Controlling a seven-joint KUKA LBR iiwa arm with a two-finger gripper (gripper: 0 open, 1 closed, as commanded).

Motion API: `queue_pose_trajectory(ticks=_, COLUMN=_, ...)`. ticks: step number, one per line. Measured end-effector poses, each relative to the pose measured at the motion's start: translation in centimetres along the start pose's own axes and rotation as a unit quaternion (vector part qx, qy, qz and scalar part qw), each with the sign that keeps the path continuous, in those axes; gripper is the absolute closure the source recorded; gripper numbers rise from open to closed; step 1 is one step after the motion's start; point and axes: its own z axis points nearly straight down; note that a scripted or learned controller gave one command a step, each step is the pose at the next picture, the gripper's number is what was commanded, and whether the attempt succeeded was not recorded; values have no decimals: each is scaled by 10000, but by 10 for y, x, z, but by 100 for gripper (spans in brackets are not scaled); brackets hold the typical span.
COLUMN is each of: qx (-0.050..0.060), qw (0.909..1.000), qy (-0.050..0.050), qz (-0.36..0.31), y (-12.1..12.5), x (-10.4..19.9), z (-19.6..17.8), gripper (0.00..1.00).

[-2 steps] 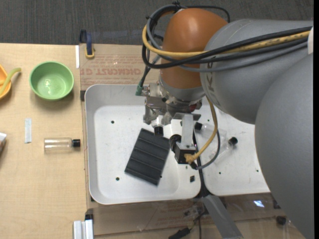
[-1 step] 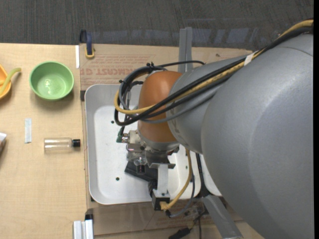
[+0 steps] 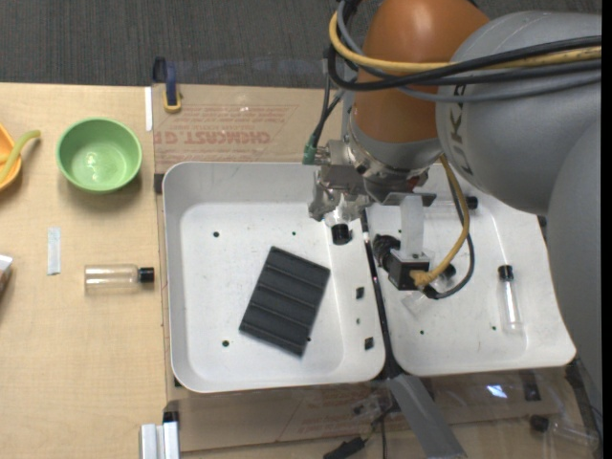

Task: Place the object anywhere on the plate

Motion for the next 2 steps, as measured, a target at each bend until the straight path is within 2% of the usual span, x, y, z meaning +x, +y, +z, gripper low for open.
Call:
queue_pose_trajectory(ticks=1, qx=12, qw=9998, qy=-3, qz=220, y=-68, x=65, z=12, gripper=100)
queue_pose_trajectory(ticks=2, qx=15, qw=9992, qy=-1, qz=-394, y=-73, x=92, z=151, gripper=100)
